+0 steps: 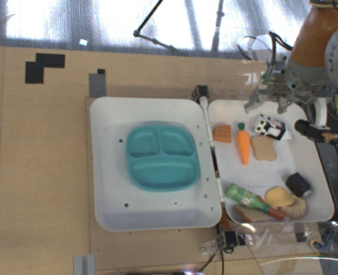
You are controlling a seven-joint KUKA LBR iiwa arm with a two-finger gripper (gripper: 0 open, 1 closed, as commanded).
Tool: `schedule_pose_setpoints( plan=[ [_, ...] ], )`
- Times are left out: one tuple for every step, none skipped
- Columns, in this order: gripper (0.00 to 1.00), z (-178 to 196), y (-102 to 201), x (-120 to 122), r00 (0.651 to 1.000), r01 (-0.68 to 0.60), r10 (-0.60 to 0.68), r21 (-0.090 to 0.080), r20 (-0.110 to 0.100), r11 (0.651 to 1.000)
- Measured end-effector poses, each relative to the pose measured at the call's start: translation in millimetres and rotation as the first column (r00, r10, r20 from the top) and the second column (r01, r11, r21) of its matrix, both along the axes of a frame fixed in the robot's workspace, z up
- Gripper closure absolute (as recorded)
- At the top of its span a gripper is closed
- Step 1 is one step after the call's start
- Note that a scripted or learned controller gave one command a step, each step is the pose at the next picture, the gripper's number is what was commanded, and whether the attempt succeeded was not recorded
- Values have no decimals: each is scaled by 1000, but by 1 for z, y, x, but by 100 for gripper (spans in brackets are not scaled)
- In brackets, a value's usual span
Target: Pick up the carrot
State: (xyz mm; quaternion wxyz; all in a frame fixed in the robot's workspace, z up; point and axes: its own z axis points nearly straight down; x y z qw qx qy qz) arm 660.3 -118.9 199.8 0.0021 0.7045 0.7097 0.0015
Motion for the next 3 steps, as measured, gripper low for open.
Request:
schedule_pose_setpoints(
  plan=[
    [0, -96, 21, -33, 999, -44, 45, -5, 20, 999],
    [100, -83, 23, -30, 998, -47, 47, -5, 29, 999],
    [100, -12, 70, -2, 984, 180, -180, 3, 4, 984]
  ],
)
